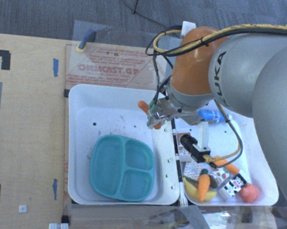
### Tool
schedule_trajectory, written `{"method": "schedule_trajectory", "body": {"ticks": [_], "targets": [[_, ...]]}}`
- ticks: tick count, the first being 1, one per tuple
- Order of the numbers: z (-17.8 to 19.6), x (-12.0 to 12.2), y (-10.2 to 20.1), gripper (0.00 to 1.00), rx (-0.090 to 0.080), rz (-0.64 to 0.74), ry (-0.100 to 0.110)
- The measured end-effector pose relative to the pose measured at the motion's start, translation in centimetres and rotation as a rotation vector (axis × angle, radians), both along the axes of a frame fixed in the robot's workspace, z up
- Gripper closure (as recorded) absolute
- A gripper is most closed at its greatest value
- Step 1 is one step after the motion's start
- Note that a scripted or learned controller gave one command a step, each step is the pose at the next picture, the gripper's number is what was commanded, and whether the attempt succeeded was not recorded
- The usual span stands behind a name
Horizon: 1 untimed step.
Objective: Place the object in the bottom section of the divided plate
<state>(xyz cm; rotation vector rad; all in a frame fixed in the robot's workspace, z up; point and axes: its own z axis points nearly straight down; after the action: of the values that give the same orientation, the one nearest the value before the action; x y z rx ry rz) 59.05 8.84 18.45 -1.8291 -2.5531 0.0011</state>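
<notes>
Pale plywood bench (17, 141) over grey carpet carries two white bins: the left bin (78, 131) holds one teal divided plate (123, 168), the right bin (263, 160) a carrot (203, 186), while the gripper (155, 118) at frame centre hovers with a small orange object (143, 105) beside it, grip unclear.

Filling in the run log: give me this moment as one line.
gripper: over left bin, far right corner | small orange object: beside it, grasp unclear | divided plate: nothing in it | right bin: carrot, other items
</notes>
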Motion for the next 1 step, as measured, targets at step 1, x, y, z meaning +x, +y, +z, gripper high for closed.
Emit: {"method": "schedule_trajectory", "body": {"ticks": [1], "targets": [[-1.98, -2.61, 6.36, 1.0, 0.0, 0.193, 0.0]]}}
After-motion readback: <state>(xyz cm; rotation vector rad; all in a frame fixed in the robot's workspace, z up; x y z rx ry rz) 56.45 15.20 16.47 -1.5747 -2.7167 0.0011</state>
